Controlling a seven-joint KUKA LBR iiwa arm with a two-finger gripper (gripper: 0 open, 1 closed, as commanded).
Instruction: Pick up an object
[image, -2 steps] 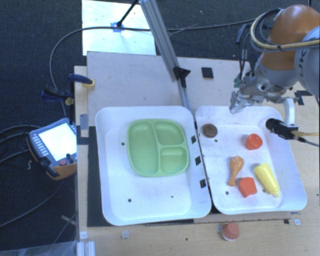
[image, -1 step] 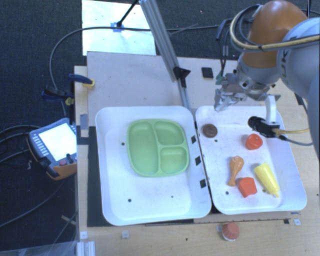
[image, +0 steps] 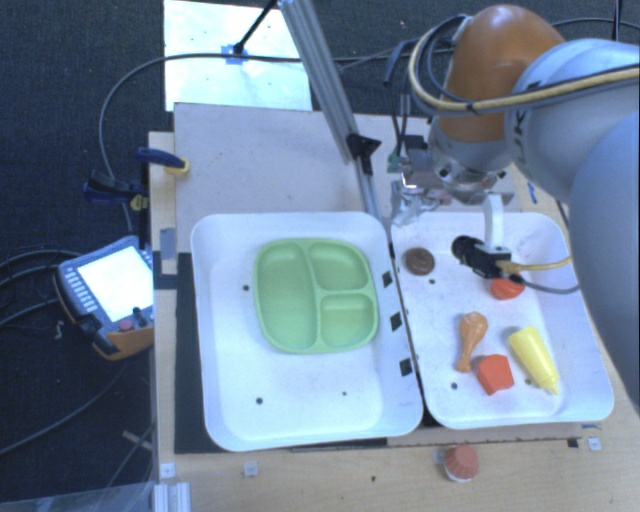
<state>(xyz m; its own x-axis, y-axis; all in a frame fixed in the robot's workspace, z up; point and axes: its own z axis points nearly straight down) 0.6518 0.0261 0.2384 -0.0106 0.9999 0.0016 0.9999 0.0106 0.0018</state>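
Brown cookie (image: 419, 261) just below pincer (image: 412, 207)

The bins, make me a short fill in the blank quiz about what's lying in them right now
1. The green tray lies in the ____ bin.
2. The tray is split into ____ compartments.
3. The yellow cone lies to the ____ of the orange block.
4. The drumstick lies in the ____ bin.

Missing words: left; three; right; right
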